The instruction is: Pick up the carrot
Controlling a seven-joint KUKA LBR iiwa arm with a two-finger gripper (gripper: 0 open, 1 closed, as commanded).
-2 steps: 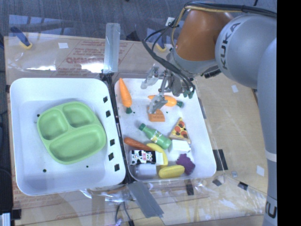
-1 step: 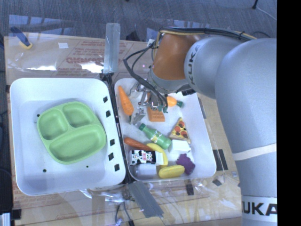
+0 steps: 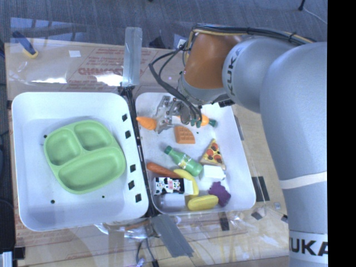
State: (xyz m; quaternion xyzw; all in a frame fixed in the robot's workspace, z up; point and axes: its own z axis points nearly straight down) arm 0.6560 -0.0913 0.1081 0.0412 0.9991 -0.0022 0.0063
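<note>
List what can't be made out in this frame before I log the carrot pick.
- Hand: too small and blurred to tell if it grips anything.
- Carrot: one end is beside the hand; contact unclear.
- Second orange piece: partly hidden behind the hand's cables.
- Black-and-white carton: print too small to read.
- Arm: cut off at the bottom edge.

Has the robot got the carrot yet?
Not yet. The pincer has reached the right bin and hangs by the carrot, which lies on the bin floor with nothing gripping it. Grabbing and lifting are left.
</note>
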